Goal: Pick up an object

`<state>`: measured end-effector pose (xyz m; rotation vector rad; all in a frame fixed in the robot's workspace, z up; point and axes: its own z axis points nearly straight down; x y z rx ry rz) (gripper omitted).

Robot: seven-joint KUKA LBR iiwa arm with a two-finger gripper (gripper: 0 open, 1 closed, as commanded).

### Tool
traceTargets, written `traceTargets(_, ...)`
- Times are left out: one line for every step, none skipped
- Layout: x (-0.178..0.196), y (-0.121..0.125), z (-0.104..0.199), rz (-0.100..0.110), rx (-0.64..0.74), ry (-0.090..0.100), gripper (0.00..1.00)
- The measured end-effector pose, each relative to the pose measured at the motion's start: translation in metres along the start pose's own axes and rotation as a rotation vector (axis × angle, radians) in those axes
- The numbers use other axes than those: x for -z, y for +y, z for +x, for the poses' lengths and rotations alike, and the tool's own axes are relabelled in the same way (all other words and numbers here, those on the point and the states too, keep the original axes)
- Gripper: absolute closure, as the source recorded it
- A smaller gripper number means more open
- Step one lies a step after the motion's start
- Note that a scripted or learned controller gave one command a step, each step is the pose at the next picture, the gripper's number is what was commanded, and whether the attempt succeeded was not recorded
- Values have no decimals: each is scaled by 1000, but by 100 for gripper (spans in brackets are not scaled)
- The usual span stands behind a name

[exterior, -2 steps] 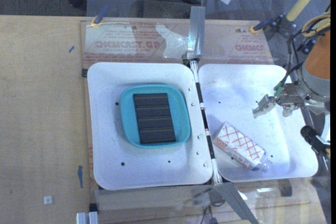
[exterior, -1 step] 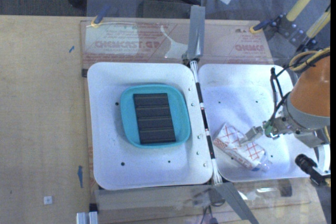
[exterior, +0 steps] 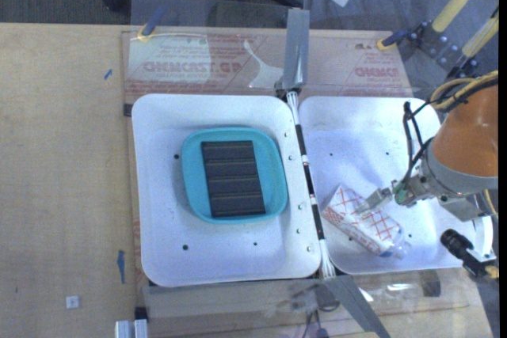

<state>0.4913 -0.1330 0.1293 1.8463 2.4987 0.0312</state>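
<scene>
"CHEMCAST" reads on the sheet point(exterior: 194, 66) behind the bins; the end effector point(exterior: 379, 200) touches the red-checked packet point(exterior: 360, 219), grip unclear.

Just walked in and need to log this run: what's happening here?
The arm's gripper is down in the right bin, at the upper edge of a white packet with a red grid pattern. Whether it grips the packet is unclear. The left bin holds a teal dish bearing a dark ribbed block.

bins point(exterior: 158, 249): smooth white plastic | bench point(exterior: 55, 170): matt wood | packet point(exterior: 360, 222): crinkled clear wrap
</scene>
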Motion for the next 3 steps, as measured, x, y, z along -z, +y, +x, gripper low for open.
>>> traceTargets(-3, 7, 6, -16, 91, -18, 0)
traceTargets(-4, 10, 8, -23, 144, -25, 0)
traceTargets(5, 0, -10, 10, 232, 5, 0)
